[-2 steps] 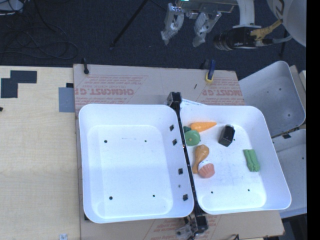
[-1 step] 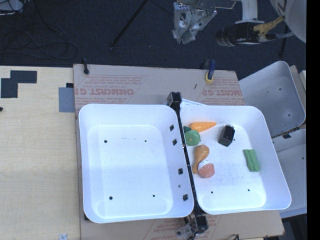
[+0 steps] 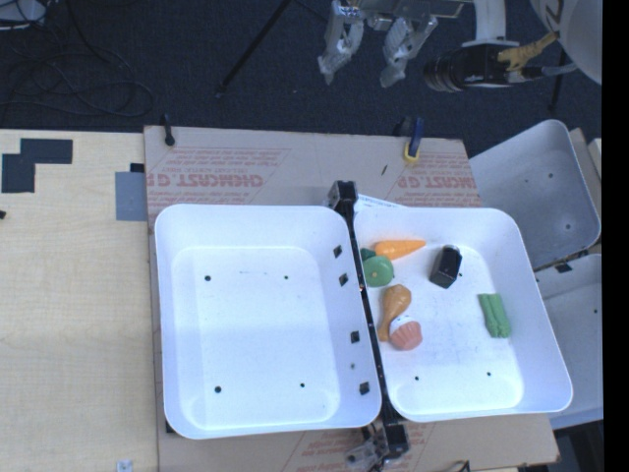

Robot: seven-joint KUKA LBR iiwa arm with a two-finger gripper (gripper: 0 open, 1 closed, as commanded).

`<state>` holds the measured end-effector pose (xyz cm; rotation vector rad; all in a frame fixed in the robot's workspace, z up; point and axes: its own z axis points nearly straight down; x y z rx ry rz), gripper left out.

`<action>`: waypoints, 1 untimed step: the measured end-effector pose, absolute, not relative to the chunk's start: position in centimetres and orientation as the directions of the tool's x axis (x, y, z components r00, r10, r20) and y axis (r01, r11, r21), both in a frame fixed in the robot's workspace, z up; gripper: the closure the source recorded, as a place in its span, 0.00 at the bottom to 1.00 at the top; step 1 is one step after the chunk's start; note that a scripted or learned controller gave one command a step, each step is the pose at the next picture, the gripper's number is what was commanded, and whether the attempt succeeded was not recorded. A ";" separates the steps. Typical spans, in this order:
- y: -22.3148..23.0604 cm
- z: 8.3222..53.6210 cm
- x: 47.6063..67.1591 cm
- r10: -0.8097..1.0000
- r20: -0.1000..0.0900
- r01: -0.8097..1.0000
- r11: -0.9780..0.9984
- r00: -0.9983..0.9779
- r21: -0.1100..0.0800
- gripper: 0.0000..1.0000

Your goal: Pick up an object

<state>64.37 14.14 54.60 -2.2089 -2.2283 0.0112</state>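
My gripper (image 3: 369,52) hangs high at the top of the camera view, well above and behind the bins, open with nothing between its fingers. The right bin (image 3: 531,362) holds several small objects. An orange carrot (image 3: 398,249) lies near its back left, with a green round piece (image 3: 376,268) just below it against the divider. A tan pear-shaped piece (image 3: 394,308) and a pink piece (image 3: 406,335) touch each other near the middle left. A black block (image 3: 445,265) sits in the middle. A green ridged piece (image 3: 494,315) lies toward the right.
The left bin (image 3: 187,362) stands beside the right one, joined along a black divider strip (image 3: 356,303). Both rest on a cardboard sheet (image 3: 246,170) on the wooden bench. A yellow clamp (image 3: 412,148) grips the cardboard's back edge. A grey metal plate (image 3: 545,180) sits at the right.
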 end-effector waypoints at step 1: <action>14.4 55.6 64.3 1.000 -0.003 1.000 0.015 -0.015 -0.011 1.00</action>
